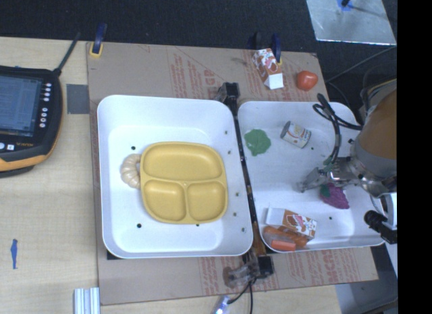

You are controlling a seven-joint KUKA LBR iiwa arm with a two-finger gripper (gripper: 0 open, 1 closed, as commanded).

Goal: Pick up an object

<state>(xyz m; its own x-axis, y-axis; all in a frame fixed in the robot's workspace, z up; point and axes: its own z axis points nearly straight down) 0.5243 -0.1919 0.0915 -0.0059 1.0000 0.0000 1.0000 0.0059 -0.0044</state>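
- Nearest my camera I see one flat packet with a red and orange print (pixel 292 225), lying at the near edge of the right bin, with a reddish sausage-shaped piece (pixel 280 237) touching it.
- Two shallow white bins: the left bin (pixel 115 171) and the right bin (pixel 283 171), side by side.
- One grey arm with its orange band (pixel 381 130) reaching in over the right bin.
- One yellow plastic tray with three compartments (pixel 182 181) in the left bin, a beige lumpy item (pixel 129 169) just beside its left edge.
- One gripper (pixel 322 177); I cannot tell how its jaws stand.
- One purple object (pixel 335 196) lies just beside the gripper, on the bin floor.
- One green leaf-like piece (pixel 257 141), one small can (pixel 296 134).
- Outside the bins, one small carton (pixel 268 67) and one red ball (pixel 306 80).
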